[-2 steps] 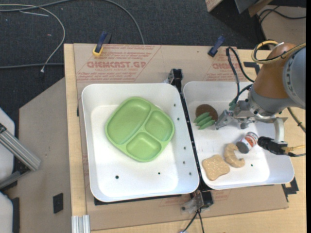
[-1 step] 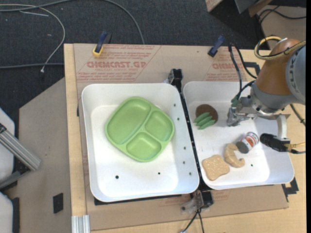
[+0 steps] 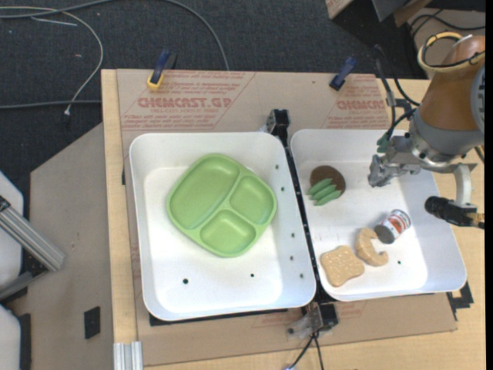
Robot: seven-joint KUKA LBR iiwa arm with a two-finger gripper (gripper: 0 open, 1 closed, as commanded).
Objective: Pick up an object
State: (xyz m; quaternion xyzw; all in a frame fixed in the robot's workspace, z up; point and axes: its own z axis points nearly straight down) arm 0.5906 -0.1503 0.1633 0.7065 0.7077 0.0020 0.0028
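Pincer (image 3: 379,177) hovers beside brown-and-green toy (image 3: 326,184).

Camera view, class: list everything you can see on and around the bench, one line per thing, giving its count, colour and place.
Bins: two, white, side by side on the bench.
Divided plate: one, light green, three compartments, in the left bin.
Toast slice: one, tan, near front of the right bin.
Bitten ring-shaped piece: one, tan, beside the toast.
Small can: one, silver with a red label, lying by the ring-shaped piece.
Brown disc with green pods: one, left part of the right bin.
Clamps: two, blue, at the board's back edge.
Cables: grey, on the dark floor.
Arm: one, grey with an orange band, from the right.
Pincer: one, grey, over the right bin's back.
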